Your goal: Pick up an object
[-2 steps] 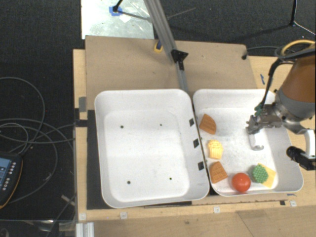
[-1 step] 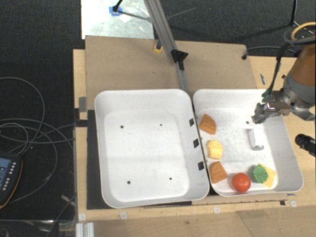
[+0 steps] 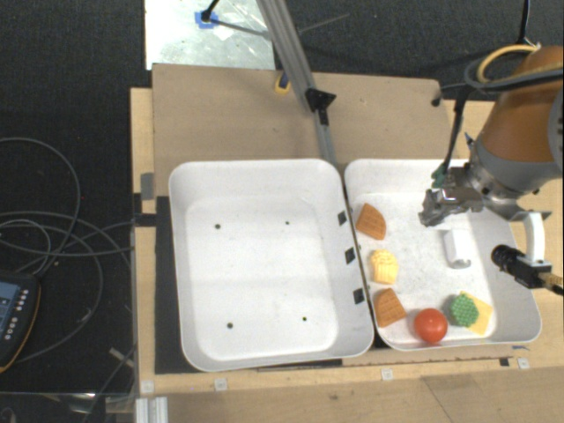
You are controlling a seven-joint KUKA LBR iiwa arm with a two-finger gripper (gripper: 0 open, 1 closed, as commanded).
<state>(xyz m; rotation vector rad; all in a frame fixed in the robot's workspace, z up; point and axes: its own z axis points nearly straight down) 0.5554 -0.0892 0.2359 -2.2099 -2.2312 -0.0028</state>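
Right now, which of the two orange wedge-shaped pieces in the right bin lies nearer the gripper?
The upper orange wedge, at the right bin's far-left side, lies nearer the gripper; the other orange wedge sits beside the red tomato.

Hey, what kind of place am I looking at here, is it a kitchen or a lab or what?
Most likely a robotics lab bench, not a kitchen. Two shallow white plastic bins sit on a plywood bench top, a grey and orange robot arm reaches in, the small red tomato looks like a toy, and loose black cables lie on the floor.
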